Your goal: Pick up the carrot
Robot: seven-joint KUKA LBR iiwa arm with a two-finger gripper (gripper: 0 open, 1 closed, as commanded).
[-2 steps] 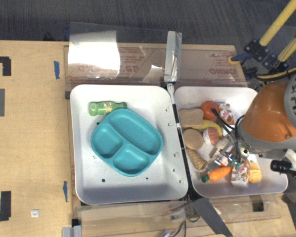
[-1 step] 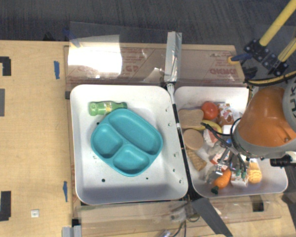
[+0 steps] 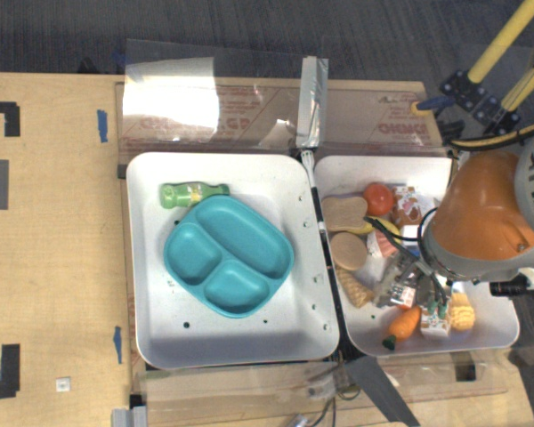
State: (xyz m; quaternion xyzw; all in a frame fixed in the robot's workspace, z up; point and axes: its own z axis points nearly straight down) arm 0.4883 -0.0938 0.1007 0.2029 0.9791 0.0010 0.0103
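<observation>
**Robot arm reaching into the right bin, close above a carrot**

A wooden desk [image 3: 53, 238] carries two shallow white bins side by side. The left bin [image 3: 151, 327] holds a teal divided plate [image 3: 229, 253] near its middle, and a small green bottle [image 3: 191, 193] lies on its side by the far left corner, touching the plate's far edge. The grey arm with its orange band [image 3: 485, 207] comes in from the right over the right bin [image 3: 498, 332], which is crowded with toy food. The end effector [image 3: 408, 288] hangs low near that bin's near edge; whether it is open or closed cannot be told from this angle. The carrot [image 3: 404, 324], orange, lies just beneath and in front of it, near the bin's near edge. A red tomato [image 3: 379, 199] sits towards the far side, and a yellow corn cob [image 3: 462, 310] lies right of the carrot.
</observation>
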